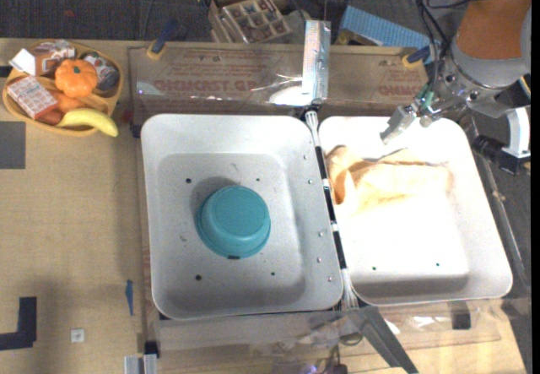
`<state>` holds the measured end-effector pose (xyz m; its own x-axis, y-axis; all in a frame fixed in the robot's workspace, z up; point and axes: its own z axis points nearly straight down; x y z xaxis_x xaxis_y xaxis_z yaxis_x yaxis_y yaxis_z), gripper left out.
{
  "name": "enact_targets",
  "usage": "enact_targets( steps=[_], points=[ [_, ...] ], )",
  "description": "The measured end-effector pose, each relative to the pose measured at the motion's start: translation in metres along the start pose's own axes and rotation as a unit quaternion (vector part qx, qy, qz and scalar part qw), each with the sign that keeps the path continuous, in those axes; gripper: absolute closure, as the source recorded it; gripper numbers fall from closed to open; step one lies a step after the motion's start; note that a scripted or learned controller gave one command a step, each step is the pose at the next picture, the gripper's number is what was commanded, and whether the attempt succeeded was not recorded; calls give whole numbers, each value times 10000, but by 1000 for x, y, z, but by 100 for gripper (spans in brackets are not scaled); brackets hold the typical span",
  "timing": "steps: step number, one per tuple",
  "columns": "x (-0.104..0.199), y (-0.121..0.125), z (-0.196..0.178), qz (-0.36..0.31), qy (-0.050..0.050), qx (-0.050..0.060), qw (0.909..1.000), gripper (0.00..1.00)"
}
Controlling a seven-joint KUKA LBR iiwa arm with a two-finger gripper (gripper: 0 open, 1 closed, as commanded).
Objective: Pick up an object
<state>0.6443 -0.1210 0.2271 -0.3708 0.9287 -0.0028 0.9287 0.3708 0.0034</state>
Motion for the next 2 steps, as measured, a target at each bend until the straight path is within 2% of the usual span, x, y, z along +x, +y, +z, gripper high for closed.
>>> enact_targets(
  steps=[1,2],
  points=[
    [-64,-2,81,67,-4,2,10000,0],
    [-71,-19,137,-800,-13,-26,9968,0]
  ],
)
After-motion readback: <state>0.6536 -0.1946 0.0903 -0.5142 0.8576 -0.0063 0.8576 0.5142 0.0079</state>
